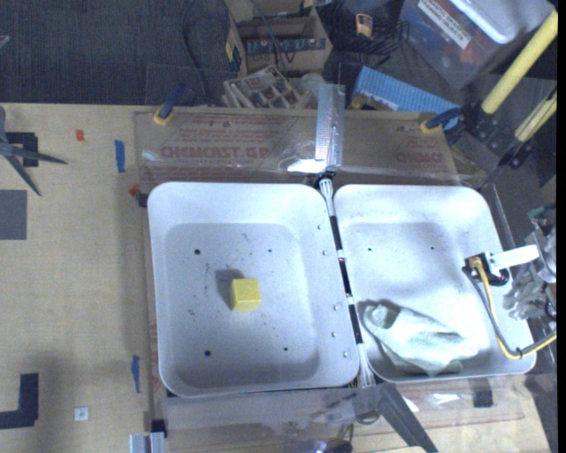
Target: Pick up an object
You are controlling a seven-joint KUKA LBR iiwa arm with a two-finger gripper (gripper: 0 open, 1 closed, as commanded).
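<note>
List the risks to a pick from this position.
1. The gripper sits at the right bin's right edge, while the yellow block lies in the left bin, across the rim between them.
2. The crumpled pale cloth is closer but limp and may slip or bunch.
3. The yellow cable hangs near the cloth and might snag.

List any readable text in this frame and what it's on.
Red print along the clear panel behind the left bin: too blurred to read for certain.
Red print on the clear panel behind the right bin: blurred, unreadable.
Label on the blue box at the top: too small to read.
Yellow block and crumpled cloth: no markings seen.
</note>
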